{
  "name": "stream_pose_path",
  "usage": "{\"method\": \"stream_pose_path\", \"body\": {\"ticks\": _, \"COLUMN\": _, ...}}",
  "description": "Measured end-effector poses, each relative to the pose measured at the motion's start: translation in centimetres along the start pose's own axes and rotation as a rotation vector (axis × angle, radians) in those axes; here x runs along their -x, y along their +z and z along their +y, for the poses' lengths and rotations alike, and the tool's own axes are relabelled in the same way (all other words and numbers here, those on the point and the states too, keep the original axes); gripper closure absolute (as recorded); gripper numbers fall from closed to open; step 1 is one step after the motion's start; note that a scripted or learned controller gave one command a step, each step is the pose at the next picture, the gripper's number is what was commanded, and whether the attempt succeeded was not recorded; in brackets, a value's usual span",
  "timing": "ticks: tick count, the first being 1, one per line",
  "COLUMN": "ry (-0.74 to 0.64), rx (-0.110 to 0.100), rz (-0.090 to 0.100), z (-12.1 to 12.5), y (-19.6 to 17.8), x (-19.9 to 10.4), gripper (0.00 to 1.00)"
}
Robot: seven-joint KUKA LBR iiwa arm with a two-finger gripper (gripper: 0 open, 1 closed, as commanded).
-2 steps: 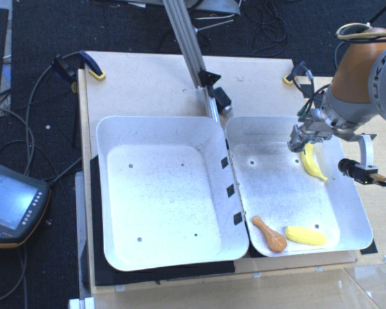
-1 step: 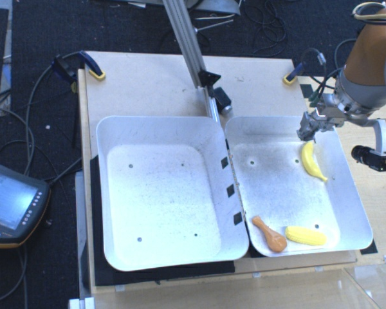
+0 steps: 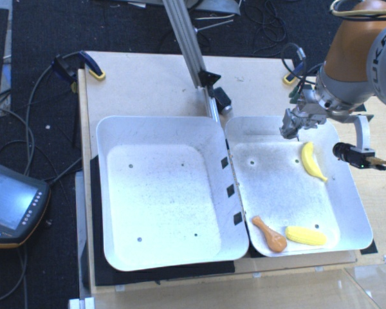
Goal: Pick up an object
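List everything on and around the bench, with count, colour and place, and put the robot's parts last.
shallow plastic bins: 2, white, side by side on the bench
curved toy banana: 1, yellow, right bin, far right part
stubby corn-like piece: 1, yellow, right bin, near edge
spoon-shaped piece: 1, orange, right bin, near edge, left of the stubby piece
wooden bench top: 1, light tan, under the bins
corner clamps: 2, yellow, far corners
aluminium strut: 1, silver, slanting to the bins' divide
handheld pendant: 1, grey, floor at left
gripper: 1, dark grey, above right bin's far edge
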State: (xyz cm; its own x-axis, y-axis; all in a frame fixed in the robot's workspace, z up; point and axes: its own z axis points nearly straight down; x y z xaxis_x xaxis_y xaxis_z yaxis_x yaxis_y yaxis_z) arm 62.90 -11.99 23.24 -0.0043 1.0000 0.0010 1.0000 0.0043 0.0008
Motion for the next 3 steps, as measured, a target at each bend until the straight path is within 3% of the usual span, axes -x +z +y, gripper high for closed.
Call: {"method": "stream_pose_path", "body": {"ticks": 3, "ry": -0.001, "rx": -0.001, "rz": 0.0, "z": -1.3, "y": -1.8, "x": -15.7, "gripper": 1.0}}
